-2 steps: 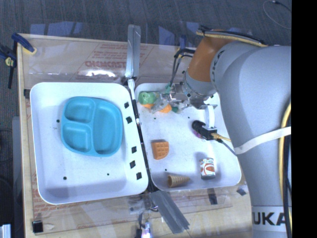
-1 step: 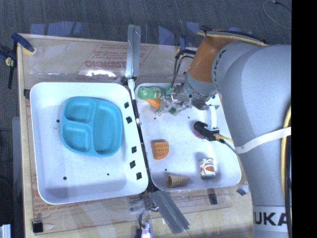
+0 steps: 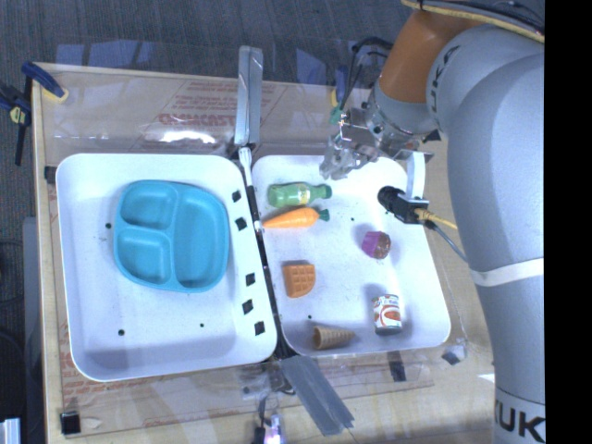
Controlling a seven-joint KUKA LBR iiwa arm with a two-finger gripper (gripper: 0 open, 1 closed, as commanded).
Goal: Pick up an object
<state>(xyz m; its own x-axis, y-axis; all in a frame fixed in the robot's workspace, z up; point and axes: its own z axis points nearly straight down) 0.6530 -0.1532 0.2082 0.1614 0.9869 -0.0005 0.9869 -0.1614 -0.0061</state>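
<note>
Six small toys lie in the right bin (image 3: 435,294), and the green bottle (image 3: 298,193), nearest the gripper (image 3: 335,166), looks light, stiff and slippery, best taken across its middle; the state of the fingers I cannot tell.

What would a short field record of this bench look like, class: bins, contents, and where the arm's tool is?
left bin: white, holds a blue divided plate
right bin: white, holds six toys
far row: green bottle lying on its side, carrot just in front of it
middle: waffle, purple round toy
near row: ice cream cone, small can upright
tool: over the right bin's far edge, near the bottle, nothing seen between its fingers
</note>
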